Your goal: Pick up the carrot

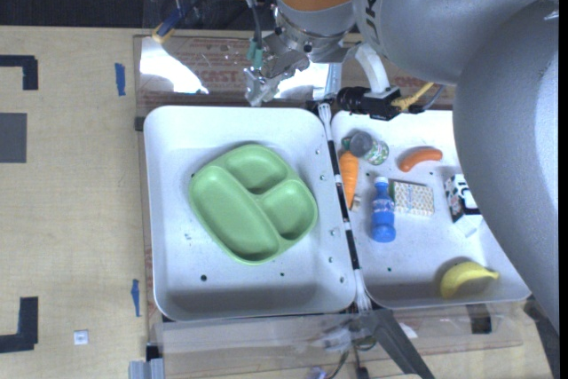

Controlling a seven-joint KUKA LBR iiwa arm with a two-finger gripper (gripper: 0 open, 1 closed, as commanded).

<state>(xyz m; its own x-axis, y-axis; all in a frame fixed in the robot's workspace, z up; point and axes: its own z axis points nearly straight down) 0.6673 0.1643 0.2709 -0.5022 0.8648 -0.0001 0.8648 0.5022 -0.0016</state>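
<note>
Carrot lies lower right of the pincer, long axis vertical in frame; pincer state indeterminate.

No text or label reads clearly anywhere here.

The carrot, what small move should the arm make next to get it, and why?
Probably swing the gripper toward the right bin and over the carrot. The gripper sits past the far edge of the left bin, while the carrot lies untouched by the right bin's left wall, beside the blue bottle.
</note>
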